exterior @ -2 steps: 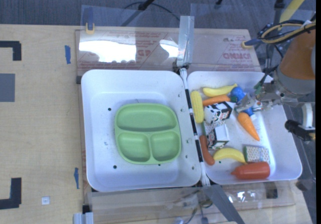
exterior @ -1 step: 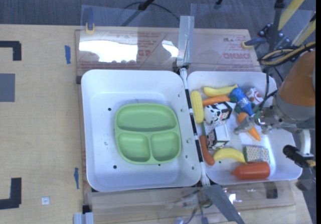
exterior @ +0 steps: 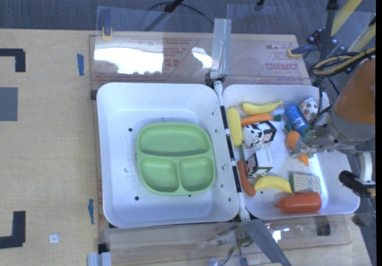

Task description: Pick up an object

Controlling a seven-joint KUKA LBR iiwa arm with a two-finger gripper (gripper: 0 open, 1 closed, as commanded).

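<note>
Pale wooden bench (exterior: 48,139), right bin (exterior: 335,190) packed tight. Down low over the clutter, claw (exterior: 311,144), spread or pinching impossible to tell. Right beside it, orange toy (exterior: 292,139), likely target; blue bottle (exterior: 295,117) just beyond.

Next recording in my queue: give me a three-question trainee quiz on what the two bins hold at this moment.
1. True or false: the green divided tray lies in the left bin.
2. Multiple choice: what lies at the right bin's near edge, just below the sponge? A) corn cob B) red toy food C) blue bottle
3. Fill in: the corn cob lies along the right bin's ____ wall, beside the divider.

Key
1. True.
2. B, the red toy food.
3. Left; it runs lengthwise next to the divider, with the black-and-white carton to its right.
</note>
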